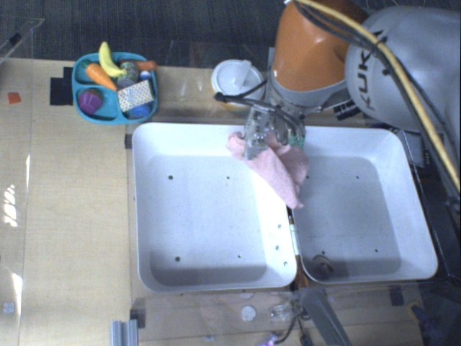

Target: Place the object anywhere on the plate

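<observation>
Pink soft cloth [277, 168] clamped in the fingers [253, 144], hanging over the seam between two white bins, grey arm reaching in from the right, wrist pointing down.

two white bins [209, 215] side by side, white cup [234, 79] behind, small dark object [322, 267] in right bin

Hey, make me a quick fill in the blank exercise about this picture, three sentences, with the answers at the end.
1. The cloth hanging from the gripper is ____ in colour.
2. On the blue tray past the bins, the banana is ____.
3. The cloth hangs over the ridge between the left bin and the ____ bin.

Answers: pink; yellow; right
</observation>
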`<state>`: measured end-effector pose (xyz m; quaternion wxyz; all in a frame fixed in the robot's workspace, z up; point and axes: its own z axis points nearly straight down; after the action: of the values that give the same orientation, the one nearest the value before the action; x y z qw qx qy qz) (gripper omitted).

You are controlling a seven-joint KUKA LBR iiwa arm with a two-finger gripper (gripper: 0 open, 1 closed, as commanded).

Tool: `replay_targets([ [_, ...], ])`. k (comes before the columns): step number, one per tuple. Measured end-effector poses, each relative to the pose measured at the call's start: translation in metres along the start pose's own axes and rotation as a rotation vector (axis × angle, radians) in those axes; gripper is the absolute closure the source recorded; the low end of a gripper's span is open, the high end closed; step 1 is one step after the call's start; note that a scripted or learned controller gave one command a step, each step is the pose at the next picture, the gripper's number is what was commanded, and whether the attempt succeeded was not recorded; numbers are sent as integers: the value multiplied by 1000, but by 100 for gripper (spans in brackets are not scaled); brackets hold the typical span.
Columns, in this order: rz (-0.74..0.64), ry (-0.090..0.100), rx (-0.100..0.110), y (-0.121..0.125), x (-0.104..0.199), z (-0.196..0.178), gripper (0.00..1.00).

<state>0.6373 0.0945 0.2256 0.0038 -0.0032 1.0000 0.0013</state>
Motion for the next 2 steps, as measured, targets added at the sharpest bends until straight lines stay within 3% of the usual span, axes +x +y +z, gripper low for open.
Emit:
replay_targets([
  [2,0,-1,-2,102,3,1,100],
])
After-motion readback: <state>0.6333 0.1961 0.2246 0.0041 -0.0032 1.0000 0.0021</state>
